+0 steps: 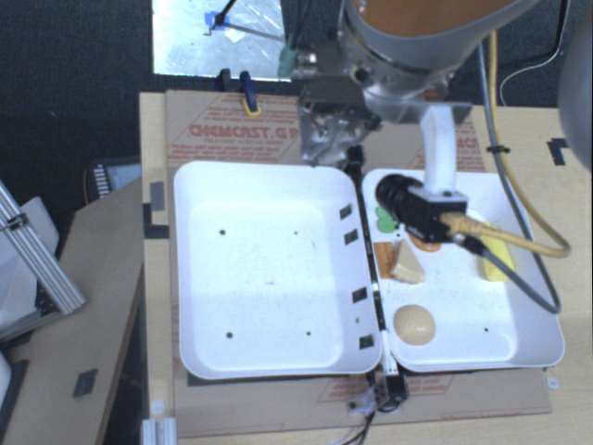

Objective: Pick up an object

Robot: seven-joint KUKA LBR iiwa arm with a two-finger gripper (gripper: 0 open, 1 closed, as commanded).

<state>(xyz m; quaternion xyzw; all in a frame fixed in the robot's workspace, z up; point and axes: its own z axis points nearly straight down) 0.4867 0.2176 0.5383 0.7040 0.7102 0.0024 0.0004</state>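
The right bin [528, 341] holds several small objects. A tan ball [413, 324] lies near its front. A beige wedge [405, 263] sits by the divider, with an orange piece [425, 244] and a green piece [384, 219] just behind it. A yellow object [495, 259] lies toward the right wall. My gripper [331, 143] hangs above the far rim where the two bins meet, apart from all the objects. A black unit [415, 206] on a white bracket of the arm partly hides the green and orange pieces.
The left bin [269, 267] is next to the right one, joined by a black clipped divider [369, 267]. A yellow hose and a grey cable [519, 248] cross the right bin. Blue and yellow clamps [248, 95] stand behind the bins.
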